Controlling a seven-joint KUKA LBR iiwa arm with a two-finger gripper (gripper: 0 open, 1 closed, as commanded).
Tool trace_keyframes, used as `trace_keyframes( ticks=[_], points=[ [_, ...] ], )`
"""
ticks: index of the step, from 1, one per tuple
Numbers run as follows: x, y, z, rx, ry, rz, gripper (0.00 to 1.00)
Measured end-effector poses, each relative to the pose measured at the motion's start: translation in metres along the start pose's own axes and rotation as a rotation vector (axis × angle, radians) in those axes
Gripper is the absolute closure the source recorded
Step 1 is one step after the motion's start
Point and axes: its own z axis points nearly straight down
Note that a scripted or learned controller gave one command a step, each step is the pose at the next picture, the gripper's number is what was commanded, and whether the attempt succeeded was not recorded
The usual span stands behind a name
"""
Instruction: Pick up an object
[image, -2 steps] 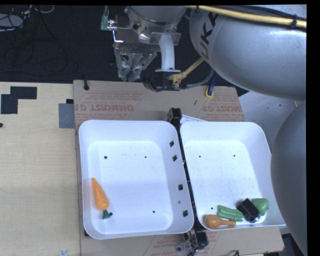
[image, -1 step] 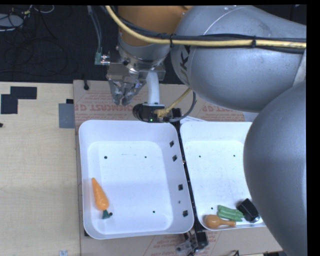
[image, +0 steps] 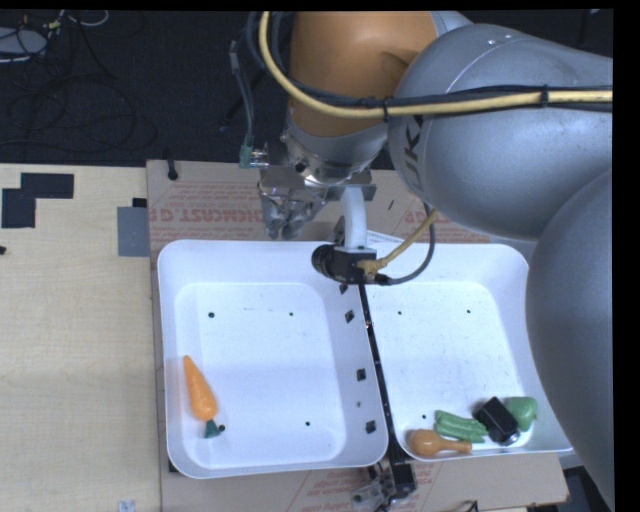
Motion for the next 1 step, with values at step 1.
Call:
trace_keyframes(
  ticks=[1],
  points=[
    [0.0574,-0.0103,-0.0275,-0.008,0.006,-0.010,1.00]
  ],
)
